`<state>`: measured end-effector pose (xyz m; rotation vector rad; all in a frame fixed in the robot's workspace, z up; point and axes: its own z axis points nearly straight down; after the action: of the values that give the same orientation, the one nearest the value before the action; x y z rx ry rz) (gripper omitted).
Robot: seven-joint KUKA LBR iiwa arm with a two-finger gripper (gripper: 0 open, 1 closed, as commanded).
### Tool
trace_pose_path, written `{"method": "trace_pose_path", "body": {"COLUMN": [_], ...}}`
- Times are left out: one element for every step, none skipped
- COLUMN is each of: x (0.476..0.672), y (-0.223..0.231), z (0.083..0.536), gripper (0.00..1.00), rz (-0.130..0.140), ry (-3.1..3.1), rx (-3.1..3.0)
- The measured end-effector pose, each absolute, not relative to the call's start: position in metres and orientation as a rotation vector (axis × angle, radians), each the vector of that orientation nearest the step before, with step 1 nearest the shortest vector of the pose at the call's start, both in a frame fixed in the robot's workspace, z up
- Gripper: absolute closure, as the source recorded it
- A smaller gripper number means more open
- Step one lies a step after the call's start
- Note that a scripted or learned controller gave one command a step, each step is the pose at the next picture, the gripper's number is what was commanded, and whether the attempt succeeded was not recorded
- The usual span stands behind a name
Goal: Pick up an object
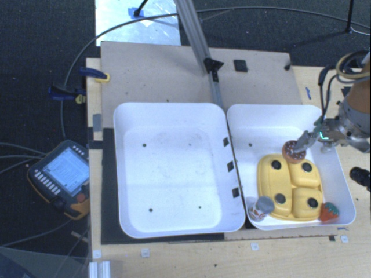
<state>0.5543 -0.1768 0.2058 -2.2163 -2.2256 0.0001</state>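
The right bin (255,126) holds several objects. A large yellow plastic toy (290,185) with black round spots lies at its middle. A brown round piece (290,150) sits just above the toy's top edge. A small jar with a grey lid (261,207) lies at the bin's front left corner, and a red strawberry-like toy (330,211) lies at the front right corner. My gripper (299,147) reaches in from the right, low over the bin, its tip at the brown round piece; whether it touches the piece is unclear.
The left bin (124,155) stands beside the right one, joined by black clips (231,166). A slanted metal pole (194,30) crosses the back of the bench. A teach pendant (61,175) and cables lie off the bench's left side.
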Motion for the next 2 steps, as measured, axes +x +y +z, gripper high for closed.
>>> {"method": "trace_pose_path", "body": {"x": [0.555, 0.553], "y": [-0.177, -0.168], "z": [0.207, 0.16], "gripper": [0.0, 0.0], "rz": [-0.001, 0.002], "ry": [-2.227, -2.223], "rx": [-2.217, -2.217]}}
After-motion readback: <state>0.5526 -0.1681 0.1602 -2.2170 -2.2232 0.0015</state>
